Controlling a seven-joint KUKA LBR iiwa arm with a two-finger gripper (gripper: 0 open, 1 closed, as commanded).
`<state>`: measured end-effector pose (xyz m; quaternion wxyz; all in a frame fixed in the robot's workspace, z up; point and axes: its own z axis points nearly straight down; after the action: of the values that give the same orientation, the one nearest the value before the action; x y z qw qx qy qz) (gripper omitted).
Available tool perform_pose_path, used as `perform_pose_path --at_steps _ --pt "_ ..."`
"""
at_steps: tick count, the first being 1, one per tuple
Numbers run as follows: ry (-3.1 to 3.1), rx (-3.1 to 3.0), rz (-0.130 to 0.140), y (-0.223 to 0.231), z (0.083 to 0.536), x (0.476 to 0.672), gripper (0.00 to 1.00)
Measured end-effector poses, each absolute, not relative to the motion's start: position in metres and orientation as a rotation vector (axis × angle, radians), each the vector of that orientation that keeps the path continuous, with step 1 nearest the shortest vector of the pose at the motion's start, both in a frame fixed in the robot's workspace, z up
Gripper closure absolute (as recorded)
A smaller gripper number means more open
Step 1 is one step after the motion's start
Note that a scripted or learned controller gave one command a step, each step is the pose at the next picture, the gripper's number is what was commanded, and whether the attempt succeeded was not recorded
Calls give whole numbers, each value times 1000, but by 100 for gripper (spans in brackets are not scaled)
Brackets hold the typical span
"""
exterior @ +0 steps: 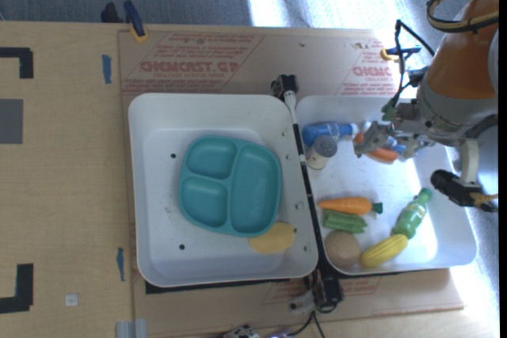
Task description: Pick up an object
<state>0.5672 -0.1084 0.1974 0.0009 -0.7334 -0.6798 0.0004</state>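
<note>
Camera view, read left to right: left bin (150,170) carrying a teal divided plate (230,186) at its centre, with a pale yellow lump (272,238) just beside the plate toward the near right corner. Across the divider, right bin (455,245) crowded: blue bottle (326,131) and a small cup (319,153) against its left wall; carrot (346,205), green pod (344,222), potato (342,248), corn (383,250) and green bottle (413,215) along the near edge. Gripper (380,145) hung low near the far edge, apparently over an orange piece (383,156); open or closed, impossible to tell. Nothing visibly clamped. Best handled by descending straight, centring on that piece, avoiding the blue bottle, closing firmly before lifting.
</note>
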Motion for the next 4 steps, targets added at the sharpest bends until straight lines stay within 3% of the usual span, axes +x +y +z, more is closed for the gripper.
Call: perform_pose_path --at_steps 1,2,3,4 --pt "-2202 -2241 1 -141 139 614 0" --pt "-2469 -1922 -6 -207 90 653 0" --pt "-2480 -1930 -4 -210 102 655 100" --pt "-2477 -1926 -6 -208 101 654 0"
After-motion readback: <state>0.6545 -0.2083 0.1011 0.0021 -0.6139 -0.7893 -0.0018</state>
